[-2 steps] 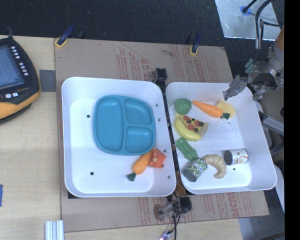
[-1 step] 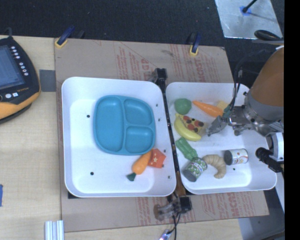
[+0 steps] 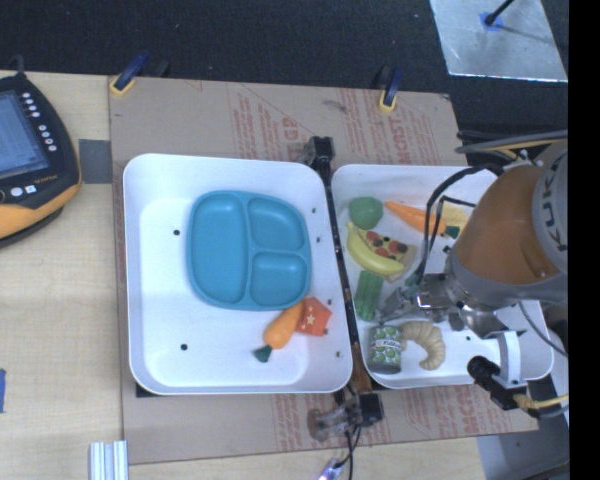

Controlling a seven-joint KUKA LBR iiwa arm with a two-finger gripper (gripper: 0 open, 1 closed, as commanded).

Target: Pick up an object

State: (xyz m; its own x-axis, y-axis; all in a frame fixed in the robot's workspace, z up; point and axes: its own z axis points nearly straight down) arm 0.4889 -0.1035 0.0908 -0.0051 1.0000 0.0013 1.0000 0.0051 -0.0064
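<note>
Objects are lying in both bins. In the right bin (image 3: 352, 183), toward the lower right of the frame, one croissant (image 3: 426, 341), one small green can (image 3: 385, 351), one banana (image 3: 373, 252), one green round fruit (image 3: 365, 211), one green long piece (image 3: 368, 293) and one carrot (image 3: 412, 214) are crowding together. The gripper (image 3: 412, 303) is hanging just above the croissant; I cannot tell its finger state, because the arm (image 3: 505, 238) is covering it. In the left bin (image 3: 150, 268), one blue divided plate (image 3: 250, 250), one second carrot (image 3: 280, 330) and one red piece (image 3: 315, 316) are resting.
</note>
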